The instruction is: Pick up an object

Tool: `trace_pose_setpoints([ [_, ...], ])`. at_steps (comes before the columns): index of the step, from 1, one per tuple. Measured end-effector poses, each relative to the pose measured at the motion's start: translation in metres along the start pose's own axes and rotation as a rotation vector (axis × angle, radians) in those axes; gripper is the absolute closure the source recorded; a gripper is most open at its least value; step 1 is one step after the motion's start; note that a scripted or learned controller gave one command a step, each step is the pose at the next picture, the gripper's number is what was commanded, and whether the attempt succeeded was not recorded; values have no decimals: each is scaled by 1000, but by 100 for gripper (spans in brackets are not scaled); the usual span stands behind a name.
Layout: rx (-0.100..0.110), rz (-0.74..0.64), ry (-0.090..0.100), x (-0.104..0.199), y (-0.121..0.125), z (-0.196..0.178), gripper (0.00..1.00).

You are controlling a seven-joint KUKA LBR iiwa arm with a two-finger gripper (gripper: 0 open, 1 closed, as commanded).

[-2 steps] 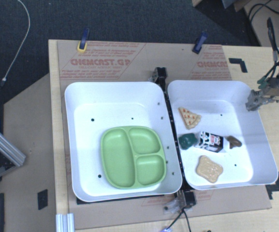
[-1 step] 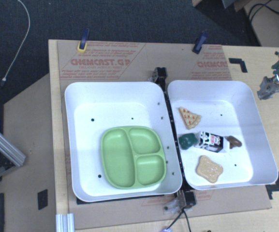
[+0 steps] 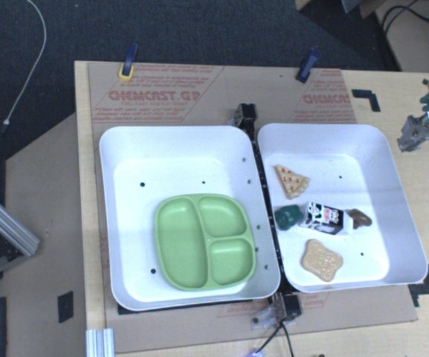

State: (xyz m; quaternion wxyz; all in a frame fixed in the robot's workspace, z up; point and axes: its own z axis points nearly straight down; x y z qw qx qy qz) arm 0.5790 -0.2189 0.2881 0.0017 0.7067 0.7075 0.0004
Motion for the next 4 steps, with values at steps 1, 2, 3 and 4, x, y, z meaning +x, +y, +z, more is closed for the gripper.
trace_pose_setpoints([
  [1, 3, -3, 2, 43, 9, 4, 100],
  [2, 4, -5, 3, 102, 21, 7, 100],
  [3, 4, -5, 3, 162, 25, 12, 100],
  [4, 5, -2, 2, 208, 26, 17, 100],
])
